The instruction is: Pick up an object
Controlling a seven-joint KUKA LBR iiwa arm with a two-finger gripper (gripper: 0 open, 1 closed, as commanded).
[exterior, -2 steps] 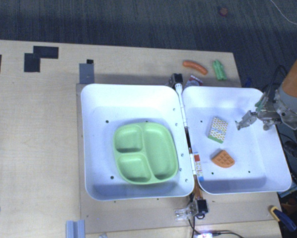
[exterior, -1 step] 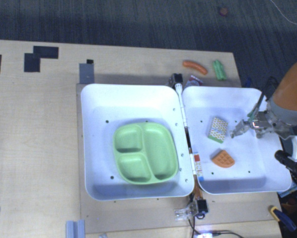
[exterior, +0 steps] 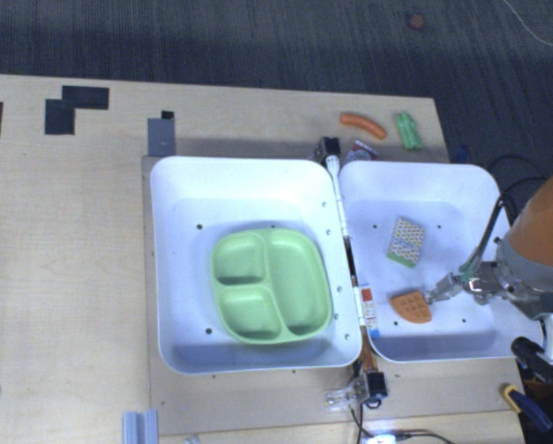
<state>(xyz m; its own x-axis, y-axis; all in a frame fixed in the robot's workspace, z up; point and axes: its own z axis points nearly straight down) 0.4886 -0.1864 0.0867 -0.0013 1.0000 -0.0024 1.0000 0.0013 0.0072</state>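
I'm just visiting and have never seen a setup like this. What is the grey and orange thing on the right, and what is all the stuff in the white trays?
This single picture comes from a camera fixed above the bench, looking down at a slant. The grey and orange thing is a robot arm reaching in from the right. Its gripper is the slim metal tip, low in the right bin, right beside an orange waffle-like toy; I can't tell whether it grips it. A small patterned block lies further back in that bin. The left bin holds a green divided plate. Behind the bins, on the bench, lie a toy sausage and a small green object.
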